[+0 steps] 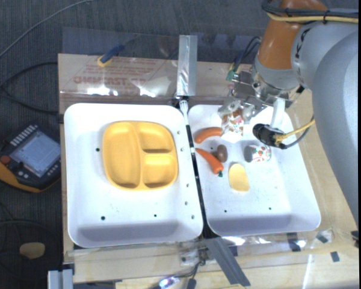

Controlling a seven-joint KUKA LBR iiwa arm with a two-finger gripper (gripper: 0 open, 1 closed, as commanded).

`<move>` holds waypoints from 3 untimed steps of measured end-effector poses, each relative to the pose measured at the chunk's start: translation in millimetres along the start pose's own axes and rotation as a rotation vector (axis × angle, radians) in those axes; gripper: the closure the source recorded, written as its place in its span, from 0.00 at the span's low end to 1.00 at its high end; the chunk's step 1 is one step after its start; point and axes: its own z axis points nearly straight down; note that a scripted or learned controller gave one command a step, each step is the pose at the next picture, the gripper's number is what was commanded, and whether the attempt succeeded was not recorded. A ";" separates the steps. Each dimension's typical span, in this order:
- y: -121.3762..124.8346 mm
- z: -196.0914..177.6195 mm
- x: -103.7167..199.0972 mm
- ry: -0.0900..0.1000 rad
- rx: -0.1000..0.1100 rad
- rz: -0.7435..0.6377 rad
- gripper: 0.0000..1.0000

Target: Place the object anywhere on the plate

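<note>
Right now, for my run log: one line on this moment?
gripper over right bin's far edge | plate in left bin | carrot unplaced

Yellow plate point(139, 154) sits in left bin point(84, 221). Right bin point(289, 215) has carrot point(209, 159), sausage point(207, 134), small cup point(259, 153). Pincer point(239, 110) hovering over far edge.

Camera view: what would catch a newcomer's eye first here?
The yellow plate with its compartments stands out in the left bin. The arm's orange band hangs over the right bin's far corner, where the pincer sits by small food items, among them a carrot.
</note>
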 end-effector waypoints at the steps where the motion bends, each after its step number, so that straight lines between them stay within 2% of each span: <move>1: -12.9 21.9 61.5 0.003 0.002 -0.191 1.00; 2: -12.7 21.4 61.5 0.003 0.001 -0.191 0.00; 3: -46.3 24.3 33.7 0.005 0.003 0.085 0.00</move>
